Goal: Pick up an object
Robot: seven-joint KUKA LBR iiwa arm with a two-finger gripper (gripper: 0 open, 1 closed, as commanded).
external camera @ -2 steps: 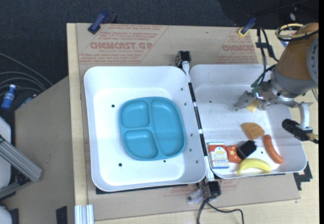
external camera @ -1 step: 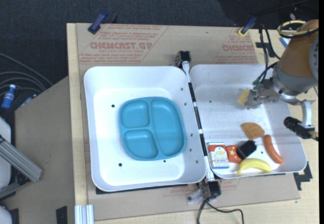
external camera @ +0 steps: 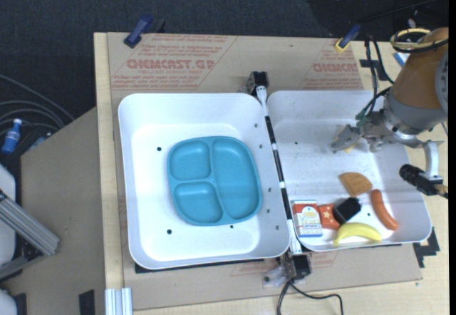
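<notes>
My gripper (external camera: 343,144) hangs over the upper middle of the right bin (external camera: 313,110), reaching in from the grey and orange arm (external camera: 419,89) on the right. Its fingers are spread open over bare bin floor, with nothing between them. The objects lie together in the bin's front right part, below the gripper: a tan flat piece (external camera: 355,182), a reddish sausage (external camera: 385,209), a yellow banana (external camera: 358,234), a black block (external camera: 347,209), a small orange item (external camera: 328,217) and a red and white carton (external camera: 308,219).
The left bin (external camera: 142,135) holds a blue divided plate (external camera: 213,179). A black rail (external camera: 274,157) runs between the two bins. Cables and a black part (external camera: 420,178) of the arm overhang the right bin's right rim.
</notes>
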